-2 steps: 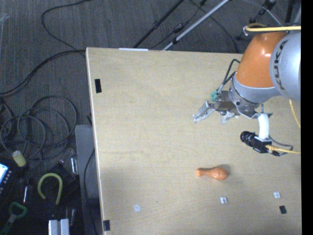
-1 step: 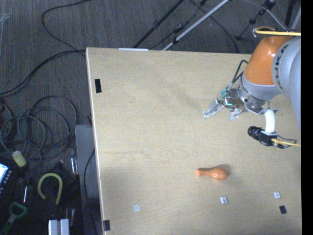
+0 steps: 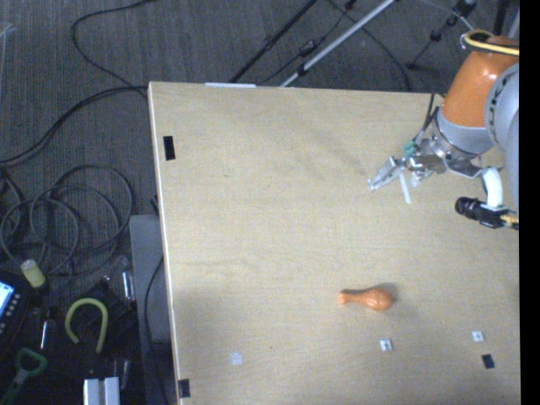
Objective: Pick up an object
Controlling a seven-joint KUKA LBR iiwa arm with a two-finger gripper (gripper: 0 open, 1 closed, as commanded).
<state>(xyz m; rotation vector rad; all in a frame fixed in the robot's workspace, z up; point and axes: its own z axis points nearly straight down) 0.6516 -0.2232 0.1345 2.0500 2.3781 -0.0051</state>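
1. A pale wooden bench top [image 3: 278, 226] fills most of the camera view, seen at a slant, with dark carpet [image 3: 76, 66] along its left and top sides.
2. The arm [image 3: 485, 83] enters from the right edge, its orange band sitting above a grey wrist.
3. The gripper [image 3: 394, 180] points toward the left, over the upper right part of the bench top.
4. Its two thin pale fingers [image 3: 406, 189] stand spread apart with a clear gap, one angled left and one angled down; nothing lies between them.
5. An orange, pear-shaped object [image 3: 369, 299] lies on its side on the bench, its narrow neck pointing left and its round end to the right.
6. That object sits well apart from the gripper, lower in the view and slightly to the left of it, touching nothing but the bench surface.
7. A black cylindrical part [image 3: 481, 212] juts out below the wrist near the right edge.
8. A small black marker [image 3: 170, 148] sits near the left edge of the bench, and small pale square tags [image 3: 386, 344] dot the lower right area.
9. Loose black cables [image 3: 67, 218] coil on the floor to the left, beside a green curved tool [image 3: 84, 319].
10. Light-coloured tripod legs [image 3: 363, 19] cross the carpet beyond the bench's far edge.
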